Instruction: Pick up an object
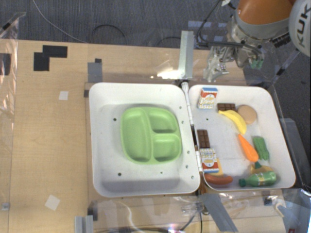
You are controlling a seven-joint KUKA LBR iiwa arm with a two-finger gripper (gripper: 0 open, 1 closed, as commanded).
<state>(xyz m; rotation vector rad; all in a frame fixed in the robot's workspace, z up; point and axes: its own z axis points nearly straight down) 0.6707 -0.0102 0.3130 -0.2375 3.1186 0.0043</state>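
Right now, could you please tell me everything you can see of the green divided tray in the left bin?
The green divided tray is light green, plastic-looking, a rounded rectangle with raised rims. It has three compartments: one long section on its left and two smaller ones stacked on its right. It lies flat, right side up, about the middle of the left bin, resting on the white floor. Nothing lies in it, and it touches no other object.

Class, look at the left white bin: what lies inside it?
The left bin holds one green divided plate with three compartments, lying flat near the middle. Whatever sits beneath the plate is covered and cannot be seen.
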